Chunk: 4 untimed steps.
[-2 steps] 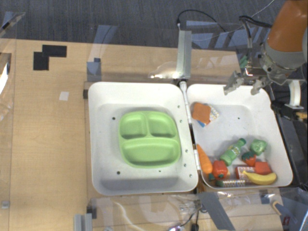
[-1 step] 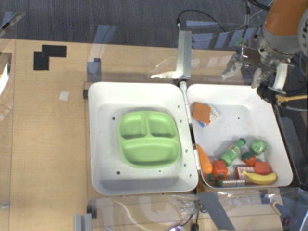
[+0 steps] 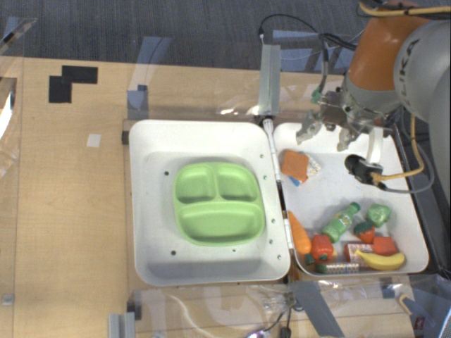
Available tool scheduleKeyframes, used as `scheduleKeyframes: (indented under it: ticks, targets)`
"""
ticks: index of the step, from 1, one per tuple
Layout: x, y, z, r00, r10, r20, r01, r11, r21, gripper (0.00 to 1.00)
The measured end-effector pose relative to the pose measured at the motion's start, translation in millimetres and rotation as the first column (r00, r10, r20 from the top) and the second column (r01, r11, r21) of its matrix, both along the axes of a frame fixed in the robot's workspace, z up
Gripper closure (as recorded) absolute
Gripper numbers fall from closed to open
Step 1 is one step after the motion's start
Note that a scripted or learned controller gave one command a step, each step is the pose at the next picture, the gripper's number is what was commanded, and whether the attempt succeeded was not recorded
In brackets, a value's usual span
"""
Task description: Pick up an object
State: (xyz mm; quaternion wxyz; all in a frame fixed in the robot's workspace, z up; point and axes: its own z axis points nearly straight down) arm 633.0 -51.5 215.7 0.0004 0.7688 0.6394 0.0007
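Wooden bench point(image 3: 63, 210) carries two white bins side by side. Left bin point(image 3: 151, 259) holds a green divided plate point(image 3: 218, 203), roughly centred. Right bin point(image 3: 416, 255) holds the small items.

Grey arm with orange band point(image 3: 384, 48) comes in from the right and hangs over the right bin's far edge. Gripper point(image 3: 325, 136) sits above the far-left part of that bin, its two fingers spread apart, nothing between them. Black cable point(image 3: 363, 169) loops just below the wrist.

Orange packet point(image 3: 294, 165) lies near the right bin's left wall, toward the far end, just below and left of the gripper, apart from it.

Rest clustered at the right bin's near edge: carrot point(image 3: 300, 235) along the left wall; banana point(image 3: 380, 260) by the near-right corner; green bottle point(image 3: 341, 221) tilted, mid-bin; red tomato-like piece point(image 3: 322, 248) just beside the carrot; green leafy piece point(image 3: 378, 215) toward the right wall; small red-orange piece point(image 3: 384, 244) touching the banana. Other bits in the pile too small to tell.
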Motion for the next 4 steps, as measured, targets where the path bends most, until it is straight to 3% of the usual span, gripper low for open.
scheduleKeyframes:
  ticks: [1, 2, 3, 4]
  targets:
    - [0.7, -36.0, -109.5, 0.989, 0.147, 0.022, -0.147, 0.989, -0.007, 0.00]
    - [0.0, -28.1, -119.6, 0.970, -0.241, 0.024, 0.241, 0.971, 0.007, 0.00]
    - [-28.0, -43.5, -123.7, 1.000, -0.008, 0.016, 0.008, 1.000, 0.000, 0.00]
    - [-25.8, -42.6, -111.0, 1.000, -0.006, 0.022, 0.006, 1.000, 0.000, 1.00]
